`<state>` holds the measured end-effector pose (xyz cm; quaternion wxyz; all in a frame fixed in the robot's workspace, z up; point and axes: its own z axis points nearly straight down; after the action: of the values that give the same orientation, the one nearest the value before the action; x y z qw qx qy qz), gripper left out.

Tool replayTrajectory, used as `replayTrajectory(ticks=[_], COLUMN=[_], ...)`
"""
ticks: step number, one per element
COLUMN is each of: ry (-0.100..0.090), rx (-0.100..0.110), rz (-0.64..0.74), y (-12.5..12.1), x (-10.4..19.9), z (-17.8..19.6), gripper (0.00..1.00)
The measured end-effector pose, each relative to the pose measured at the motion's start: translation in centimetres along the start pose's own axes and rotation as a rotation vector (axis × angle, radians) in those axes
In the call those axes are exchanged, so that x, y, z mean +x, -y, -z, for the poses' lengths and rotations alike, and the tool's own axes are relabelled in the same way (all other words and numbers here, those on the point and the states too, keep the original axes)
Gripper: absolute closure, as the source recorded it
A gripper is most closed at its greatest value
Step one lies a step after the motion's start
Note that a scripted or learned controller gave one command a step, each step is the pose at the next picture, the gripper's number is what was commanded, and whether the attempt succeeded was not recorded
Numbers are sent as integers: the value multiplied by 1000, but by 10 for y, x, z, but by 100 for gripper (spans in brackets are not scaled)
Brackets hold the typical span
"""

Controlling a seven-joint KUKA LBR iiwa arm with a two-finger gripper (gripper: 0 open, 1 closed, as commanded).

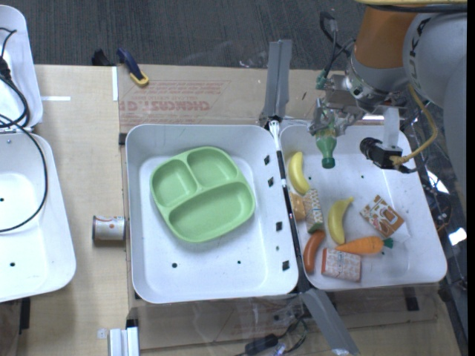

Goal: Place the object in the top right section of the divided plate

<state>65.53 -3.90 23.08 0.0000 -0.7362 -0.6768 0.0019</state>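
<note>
Here we see the grey arm [427, 43] with its orange band reaching in over the far edge of the right bin [427, 262]; the left bin [141, 221] sits beside it on the bench [82, 132], their inner walls touching; in the left bin the green divided plate [202, 193] lies towards the far left part of the floor, all three sections bare; the gripper [326, 133] hangs above the right bin's far left corner, its fingers pinched on the top of a small green bottle [327, 151], which dangles upright below them, clear of the bin floor as far as we can tell; along the right bin's left wall lie a yellow banana [297, 172], a snack packet [307, 206] and a red sausage [312, 249]; nearer the middle we find a second banana [339, 219], an orange carrot [362, 246], a red-and-white carton [341, 265] by the near edge and a brown-and-white packet [381, 215] towards the right wall; a small tin [109, 228] lies on the bench just left of the left bin.
</note>
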Motion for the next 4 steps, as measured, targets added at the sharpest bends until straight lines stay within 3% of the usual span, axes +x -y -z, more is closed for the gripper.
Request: replayTrajectory(ticks=[1,2,4], ry=[0,0,0], rx=[0,-1,1], rz=[0,-160,-159], y=[0,-2,-1], x=[0,24,24], z=[0,210,209], gripper=[0,0,0])
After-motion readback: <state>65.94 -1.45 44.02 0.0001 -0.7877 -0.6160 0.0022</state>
